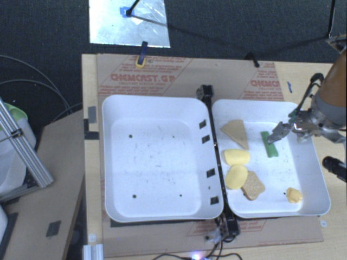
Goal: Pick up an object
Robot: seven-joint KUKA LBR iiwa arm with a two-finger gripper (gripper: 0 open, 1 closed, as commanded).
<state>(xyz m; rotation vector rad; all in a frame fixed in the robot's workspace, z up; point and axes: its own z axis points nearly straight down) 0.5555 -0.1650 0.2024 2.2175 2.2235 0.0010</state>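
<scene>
White shallow plastic bin, left [116, 110]: sits on the cardboard-covered table [157, 75], bare-floored but for dark specks, seemingly kept free as a drop-off side. Black clip strip [212, 156]: runs down the seam between the two bins, apparently holding them side by side. White shallow plastic bin, right [314, 194]: holds all the loose items, so this is where a pick must happen. Tan triangular wedge, flat [235, 132]: lies near the left wall of that bin, towards the far side. Pale yellow rounded lump, upper [237, 157]: just below the wedge. Pale yellow rounded lump, lower [236, 176]: touching or nearly touching the upper one. Brown speckled bread-like slab [252, 186]: tucked against the lower lump's right edge; this cluster looks awkward to separate. Green flat rectangular bar [269, 144]: lies apart from the cluster in the bin's middle, the likeliest task item since it sits right under the arm's end. Grey metal tool [278, 132]: reaches in from the right at a slant, its tip at the bar's far end; whether it is spread or pressed together cannot be told, and nothing is seen pinched in it. Small yellow nugget [293, 195]: alone near the right bin's near corner, well apart from everything else.
</scene>
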